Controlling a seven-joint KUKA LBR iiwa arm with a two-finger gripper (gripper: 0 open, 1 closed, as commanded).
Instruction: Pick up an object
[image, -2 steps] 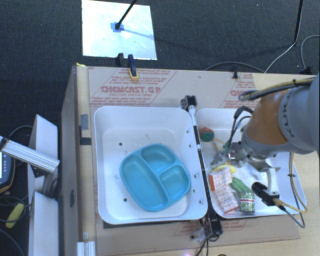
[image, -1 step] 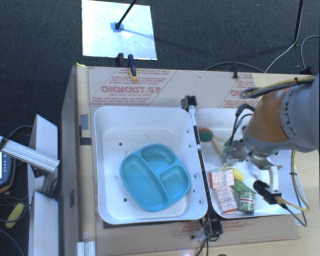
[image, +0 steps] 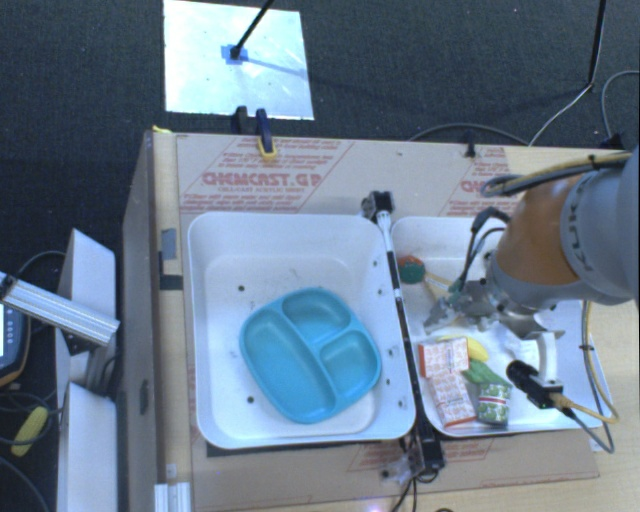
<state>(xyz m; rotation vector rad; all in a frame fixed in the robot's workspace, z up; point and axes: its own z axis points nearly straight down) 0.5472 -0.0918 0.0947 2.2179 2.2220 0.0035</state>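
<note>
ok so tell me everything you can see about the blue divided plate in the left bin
The blue divided plate is light turquoise and looks like smooth moulded plastic. It has rounded corners and three compartments parted by raised ridges: one large and two smaller. It holds nothing. It lies flat and right way up on the floor of the left bin, turned at a slant to the walls, toward the bin's near right part. Apart from the bin, nothing touches it; the arm is over the other bin.

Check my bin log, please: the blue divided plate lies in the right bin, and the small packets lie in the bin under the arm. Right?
Not quite. The camera view shows the blue divided plate in the left bin, not the right one. The small packets do lie in the right bin, under the arm.
</note>
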